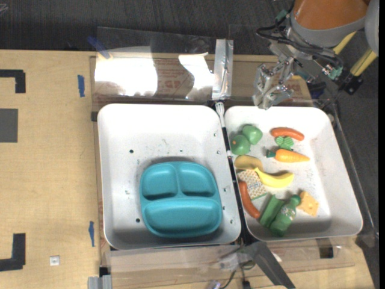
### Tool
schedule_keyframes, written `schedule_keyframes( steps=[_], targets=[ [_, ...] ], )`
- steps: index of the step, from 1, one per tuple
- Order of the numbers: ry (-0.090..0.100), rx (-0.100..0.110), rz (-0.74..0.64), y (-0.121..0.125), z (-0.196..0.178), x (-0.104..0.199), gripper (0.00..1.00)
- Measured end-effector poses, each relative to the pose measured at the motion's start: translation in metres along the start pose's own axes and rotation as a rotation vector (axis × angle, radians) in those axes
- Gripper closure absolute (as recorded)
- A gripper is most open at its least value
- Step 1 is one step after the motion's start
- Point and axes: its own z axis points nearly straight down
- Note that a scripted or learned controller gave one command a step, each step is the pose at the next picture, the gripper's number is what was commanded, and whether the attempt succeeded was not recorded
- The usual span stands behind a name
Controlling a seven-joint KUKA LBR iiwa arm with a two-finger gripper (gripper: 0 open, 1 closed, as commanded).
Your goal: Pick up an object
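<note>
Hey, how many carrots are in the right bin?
2: one carrot near the bin's middle right, another carrot just behind it toward the far wall. Piled toys may hide more.

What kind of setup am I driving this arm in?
Most likely a lab pick-and-place test bench: two white bins on a wooden bench, toy food like a banana, and a teal divided tray.

Teal tray [180,198] in left bin [114,131]; toy food fills right bin [322,131]; arm [325,11] above.
</note>
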Motion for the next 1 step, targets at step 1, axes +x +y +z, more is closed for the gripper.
schedule_keyframes(
  steps=[1],
  targets=[
    [-0.010,0.004,0.002,0.0000,-0.0125,-0.0024,1.00]
  ],
)
